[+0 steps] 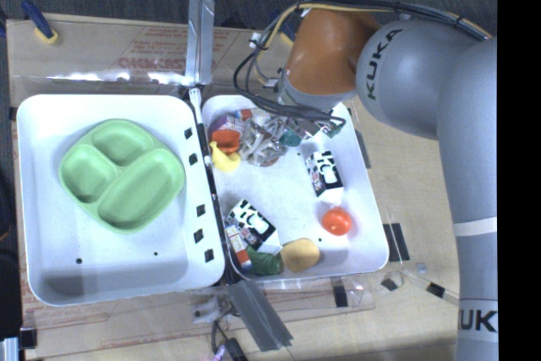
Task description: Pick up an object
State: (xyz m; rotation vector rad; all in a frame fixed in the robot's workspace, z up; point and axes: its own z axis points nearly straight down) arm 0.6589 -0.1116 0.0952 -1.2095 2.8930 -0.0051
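Claw [267, 139] sits low at the far end of the right bin [292, 199], open or closed cannot tell, over crowded clutter beside the yellow piece [223, 155]; best to centre on one item, well clear of the bin wall.

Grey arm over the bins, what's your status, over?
Gripper low at far end of right white bin, amid clutter. Hold unconfirmed. Round orange ball, black-and-white carton lie clear nearby.

Bright, even overhead light — soft shadows, slightly blurred detail.
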